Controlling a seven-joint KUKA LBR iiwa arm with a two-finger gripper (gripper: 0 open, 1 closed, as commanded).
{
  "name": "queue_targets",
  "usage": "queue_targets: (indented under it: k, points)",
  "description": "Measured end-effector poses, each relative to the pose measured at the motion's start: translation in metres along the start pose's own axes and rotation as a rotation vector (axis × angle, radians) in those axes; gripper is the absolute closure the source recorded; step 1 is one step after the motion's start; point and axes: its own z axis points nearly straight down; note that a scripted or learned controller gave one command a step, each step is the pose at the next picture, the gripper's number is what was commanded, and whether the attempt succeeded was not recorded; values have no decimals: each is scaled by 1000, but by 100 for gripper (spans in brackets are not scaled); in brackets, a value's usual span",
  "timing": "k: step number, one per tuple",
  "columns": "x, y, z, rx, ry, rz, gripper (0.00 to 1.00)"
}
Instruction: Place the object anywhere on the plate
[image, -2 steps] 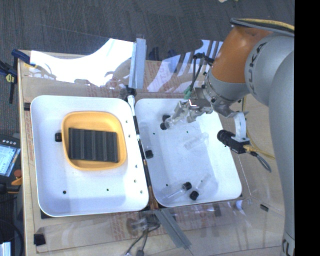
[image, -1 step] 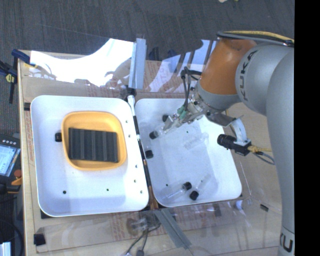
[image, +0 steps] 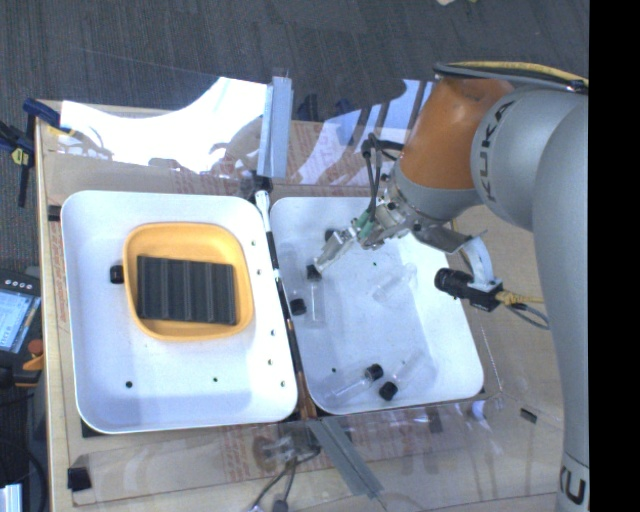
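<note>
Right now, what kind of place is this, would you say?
Probably a robotics lab test bench: a grey and orange KUKA arm reaches over two shallow white bins, one holding a yellow plate, the other small clear black-capped vials.

A handheld screen (image: 15, 318) lies left of the bench.

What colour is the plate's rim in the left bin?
Yellow-orange rim around a dark, ridged centre, in the shallow white left bin; the camera view shows it.
</note>
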Motion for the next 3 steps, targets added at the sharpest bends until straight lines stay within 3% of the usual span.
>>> queue_targets:
  k: [1,2,3]
  points:
    - [57,38,9,-1,0,-311,0]
    - [112,76,8,-5,-4,-385,0]
    - [111,76,8,-5,-4,-384,0]
